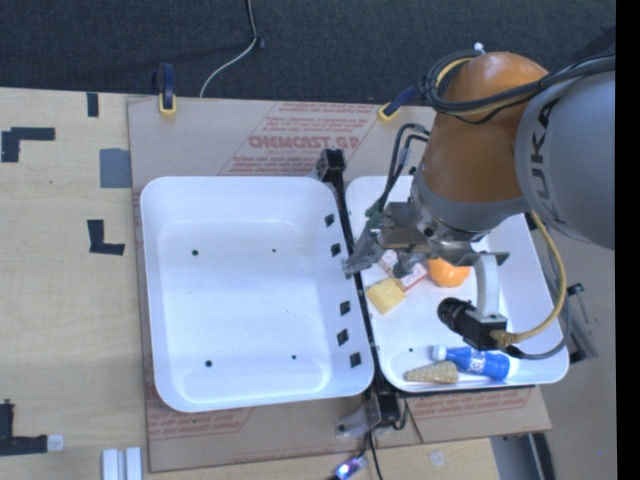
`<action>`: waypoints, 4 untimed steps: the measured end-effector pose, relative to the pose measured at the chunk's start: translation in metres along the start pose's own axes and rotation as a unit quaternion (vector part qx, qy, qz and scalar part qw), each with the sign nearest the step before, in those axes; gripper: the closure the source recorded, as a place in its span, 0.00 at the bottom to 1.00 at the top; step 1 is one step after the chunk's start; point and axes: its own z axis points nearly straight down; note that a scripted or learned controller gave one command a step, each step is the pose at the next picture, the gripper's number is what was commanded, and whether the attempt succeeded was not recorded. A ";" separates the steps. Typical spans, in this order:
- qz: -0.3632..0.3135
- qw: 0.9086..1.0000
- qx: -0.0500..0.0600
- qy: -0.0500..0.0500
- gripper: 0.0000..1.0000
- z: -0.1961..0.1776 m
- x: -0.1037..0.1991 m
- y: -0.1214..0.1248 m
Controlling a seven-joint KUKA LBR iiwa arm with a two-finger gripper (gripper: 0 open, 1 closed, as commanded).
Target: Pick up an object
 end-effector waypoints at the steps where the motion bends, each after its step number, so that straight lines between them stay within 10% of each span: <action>1: -0.004 1.000 -0.011 0.002 1.00 -0.087 0.033 0.030; 2: -0.002 1.000 -0.002 0.001 1.00 -0.034 0.030 -0.003; 3: -0.006 1.000 -0.012 0.003 1.00 -0.145 0.075 0.012; 4: -0.001 1.000 -0.005 0.001 1.00 -0.144 0.025 -0.023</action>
